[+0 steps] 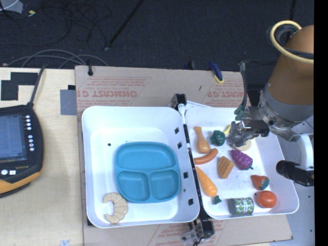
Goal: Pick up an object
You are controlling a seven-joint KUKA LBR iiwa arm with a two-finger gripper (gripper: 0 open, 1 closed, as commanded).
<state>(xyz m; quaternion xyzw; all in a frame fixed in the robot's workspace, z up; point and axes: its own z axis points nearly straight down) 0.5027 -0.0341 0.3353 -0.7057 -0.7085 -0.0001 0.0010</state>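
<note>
Toy food (225, 166) crowds the right bin (290, 199), gripper (237, 136) low at its far edge.
Nearest: can (241, 206) and tomato (265, 199) by the near edge, carrot (206, 182), then grapes (242, 159) and sausage (205, 157); whether the gripper is open or closed, can't tell.

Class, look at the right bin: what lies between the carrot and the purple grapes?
In the camera view, an orange corn-like piece lies between the carrot and the purple grapes.
</note>
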